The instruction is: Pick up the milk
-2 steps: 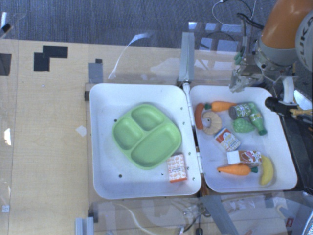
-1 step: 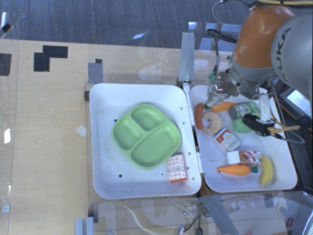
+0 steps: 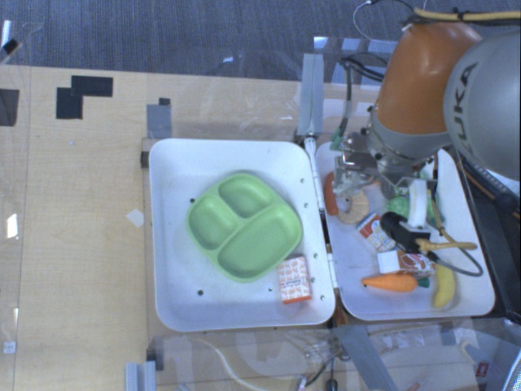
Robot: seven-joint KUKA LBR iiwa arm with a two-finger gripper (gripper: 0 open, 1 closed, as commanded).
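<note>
A small orange-and-white carton (image 3: 294,280) that looks like the milk lies in the left bin (image 3: 175,300), near its front right corner and just in front of the green plate. My gripper (image 3: 356,187) hangs over the back left part of the right bin (image 3: 468,304), well away from that carton, across the wall between the bins. It hovers above a round tan item (image 3: 352,209) and a red item (image 3: 329,194). Nothing is visibly held.
A green divided plate (image 3: 244,226) takes up the middle of the left bin. The right bin holds a red-and-white pack (image 3: 376,234), a carrot (image 3: 391,283), a banana (image 3: 444,287), another small printed pack (image 3: 415,264) and a white-and-green item (image 3: 419,204).
</note>
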